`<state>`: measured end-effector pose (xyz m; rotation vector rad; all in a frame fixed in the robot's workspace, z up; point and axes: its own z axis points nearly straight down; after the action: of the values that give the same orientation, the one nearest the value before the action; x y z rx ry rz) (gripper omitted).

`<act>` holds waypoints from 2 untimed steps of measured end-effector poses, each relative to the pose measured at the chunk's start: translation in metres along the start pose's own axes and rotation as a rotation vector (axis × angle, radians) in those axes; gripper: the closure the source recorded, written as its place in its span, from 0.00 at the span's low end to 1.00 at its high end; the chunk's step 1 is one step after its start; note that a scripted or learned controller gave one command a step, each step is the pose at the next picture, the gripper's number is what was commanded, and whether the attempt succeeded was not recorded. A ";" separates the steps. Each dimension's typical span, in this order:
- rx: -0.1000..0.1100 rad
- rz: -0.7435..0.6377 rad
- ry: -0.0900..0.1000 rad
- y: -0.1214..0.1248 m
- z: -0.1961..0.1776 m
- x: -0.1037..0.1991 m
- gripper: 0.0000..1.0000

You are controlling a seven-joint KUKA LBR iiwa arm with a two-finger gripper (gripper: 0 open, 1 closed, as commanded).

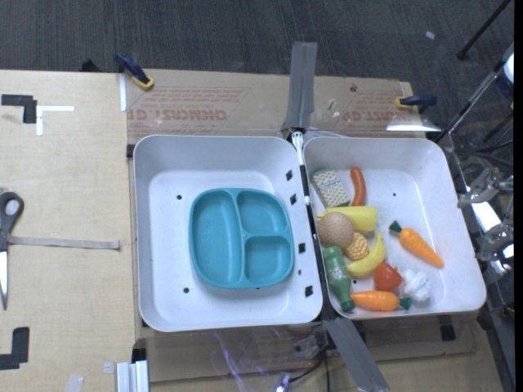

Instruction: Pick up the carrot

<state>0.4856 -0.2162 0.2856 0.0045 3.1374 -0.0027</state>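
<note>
Two toy carrots lie in the right bin point(425, 158). One carrot point(417, 244), orange with a green top, rests alone at the bin's right side, pointing down-right. A second carrot point(377, 300) lies along the front wall, beside a red piece point(387, 277) and a white piece point(416, 284).
The right bin also holds a slim orange-red piece point(357, 186), a checkered block point(330, 188), a yellow piece point(357, 216), a brown ball point(335, 229), a banana point(368, 256) and a green bottle point(337, 274). A teal divided plate point(242, 238) sits in the left bin point(163, 219). Scissors point(6, 219) lie at the far left.
</note>
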 end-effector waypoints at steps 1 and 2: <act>-0.002 -0.259 0.002 -0.005 0.157 0.007 0.00; -0.002 -0.152 0.002 0.015 0.193 0.000 0.00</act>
<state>0.4864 -0.2013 0.0925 -0.2346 3.1303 -0.0001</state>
